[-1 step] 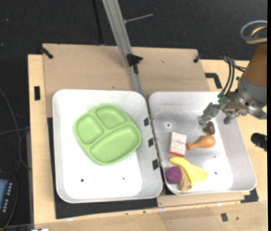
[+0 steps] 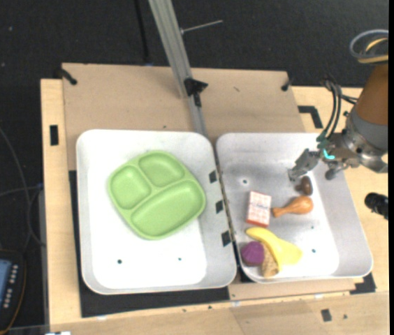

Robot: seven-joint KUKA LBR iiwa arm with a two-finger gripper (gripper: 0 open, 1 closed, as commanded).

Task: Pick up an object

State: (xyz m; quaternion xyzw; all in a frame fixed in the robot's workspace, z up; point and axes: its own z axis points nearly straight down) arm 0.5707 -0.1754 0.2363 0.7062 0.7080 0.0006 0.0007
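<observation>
Just under fingers: brown obj.

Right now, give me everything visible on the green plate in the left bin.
The green plate is light green, plastic-looking, with rounded corners and three compartments: two small ones on the far side, one large on the near side. It lies flat and upright, turned at a slant, about mid-floor of the left bin. Nothing lies in it or touches it.
</observation>
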